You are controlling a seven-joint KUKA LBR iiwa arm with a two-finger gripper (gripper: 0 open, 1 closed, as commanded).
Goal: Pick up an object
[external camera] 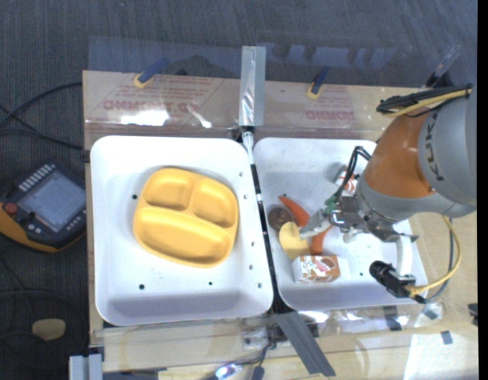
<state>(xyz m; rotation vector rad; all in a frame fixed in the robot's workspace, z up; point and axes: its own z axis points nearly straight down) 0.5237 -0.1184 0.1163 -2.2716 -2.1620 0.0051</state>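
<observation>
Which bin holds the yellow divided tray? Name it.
The left bin. The yellow tray lies alone in it, while the right bin holds small food items, where the tool reaches.

Overhead slanted view of bench (172, 101)

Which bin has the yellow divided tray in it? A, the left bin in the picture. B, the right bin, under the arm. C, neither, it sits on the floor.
A: the yellow divided tray lies in the left bin, while the arm reaches over the right bin.
</observation>
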